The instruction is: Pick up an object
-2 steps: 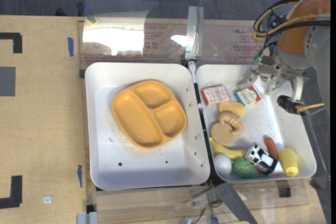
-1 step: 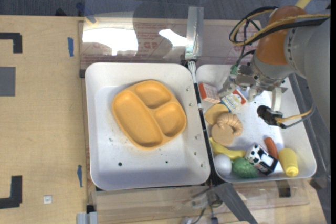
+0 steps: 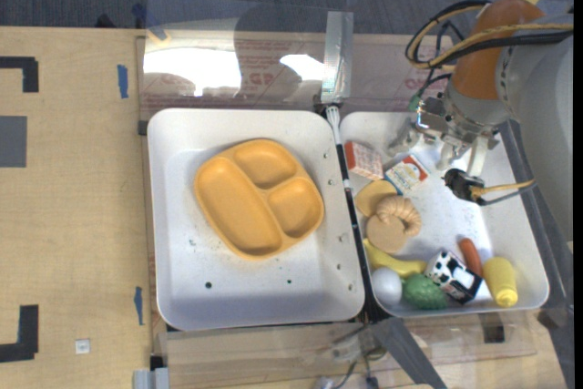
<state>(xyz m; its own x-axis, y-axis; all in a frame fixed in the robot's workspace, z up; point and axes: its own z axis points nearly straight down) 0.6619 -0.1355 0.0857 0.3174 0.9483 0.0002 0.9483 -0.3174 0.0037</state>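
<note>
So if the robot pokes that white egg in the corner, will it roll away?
Probably a little. The white egg looks round and smooth, so it could roll and slip easily. But it sits wedged between the bin wall, the banana and the green broccoli, which would likely stop it.

One fixed camera looks down (at a slant) on both bins (image 3: 182, 223).
</note>
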